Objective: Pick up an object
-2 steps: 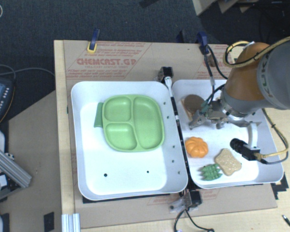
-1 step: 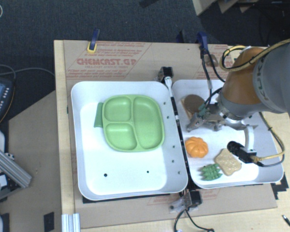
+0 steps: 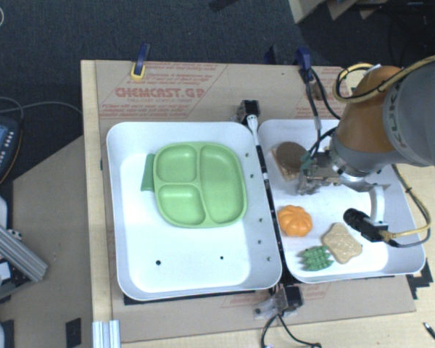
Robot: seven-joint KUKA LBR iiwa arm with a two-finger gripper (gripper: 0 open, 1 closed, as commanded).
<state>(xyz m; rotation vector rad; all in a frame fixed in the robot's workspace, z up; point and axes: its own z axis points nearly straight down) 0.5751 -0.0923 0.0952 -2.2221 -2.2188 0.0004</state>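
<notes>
The right bin (image 3: 399,263) holds a brown rounded object (image 3: 287,156) at its far left, an orange pumpkin-like piece (image 3: 295,221), a tan bread-like piece (image 3: 341,243) and a small green leafy piece (image 3: 315,258). My gripper (image 3: 309,178) reaches down into this bin from the right. It sits just right of and below the brown object, close to it or touching it. The orange piece lies a short way in front of the gripper. I see nothing lifted off the bin floor.
A green divided plate (image 3: 200,183) lies in the left bin (image 3: 181,267). A ridge (image 3: 264,194) separates the two bins. A black fitting with a yellow cable (image 3: 364,225) hangs over the right bin's right side. The grey arm (image 3: 413,114) covers the bin's far right corner.
</notes>
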